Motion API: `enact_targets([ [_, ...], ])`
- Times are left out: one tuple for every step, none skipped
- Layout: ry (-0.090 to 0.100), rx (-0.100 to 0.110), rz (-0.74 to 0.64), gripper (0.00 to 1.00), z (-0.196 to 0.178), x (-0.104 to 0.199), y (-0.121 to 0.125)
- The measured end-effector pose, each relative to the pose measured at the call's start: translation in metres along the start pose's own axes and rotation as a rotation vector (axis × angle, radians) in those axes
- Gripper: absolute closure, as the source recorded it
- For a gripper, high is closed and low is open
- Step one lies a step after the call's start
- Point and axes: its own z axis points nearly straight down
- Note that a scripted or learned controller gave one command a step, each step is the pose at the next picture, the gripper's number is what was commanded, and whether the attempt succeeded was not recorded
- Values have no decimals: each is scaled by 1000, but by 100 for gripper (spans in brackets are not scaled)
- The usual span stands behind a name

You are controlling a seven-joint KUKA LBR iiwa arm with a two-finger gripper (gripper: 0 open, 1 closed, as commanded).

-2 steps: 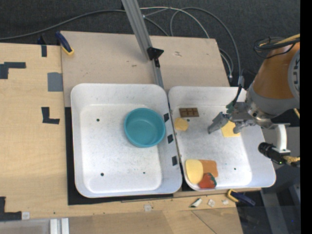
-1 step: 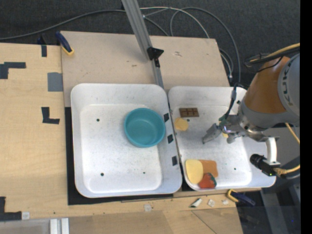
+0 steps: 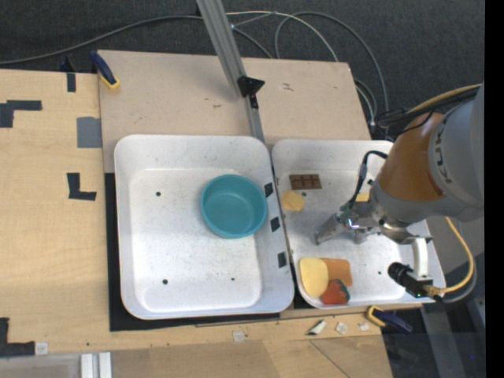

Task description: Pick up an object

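A teal bowl (image 3: 233,205) is seated in the left bin (image 3: 142,282). In the right bin (image 3: 331,152), a brown block (image 3: 305,182) and yellow pieces (image 3: 313,275) are noted. The gripper (image 3: 335,228) is spread open above bare floor, nothing held.

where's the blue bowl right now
The blue bowl sits in the left bin of the camera view, toward that bin's right side, close to the divider between the bins and left of the small yellow piece in the right bin.
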Motion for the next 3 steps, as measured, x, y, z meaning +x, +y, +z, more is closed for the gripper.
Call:
enact_targets([
  [0, -3, -1, 100, -13, 0, 1],
  [-2, -10, -1, 100, -58, 6, 7],
  [-2, -12, -1, 100, -118, 12, 4],
])
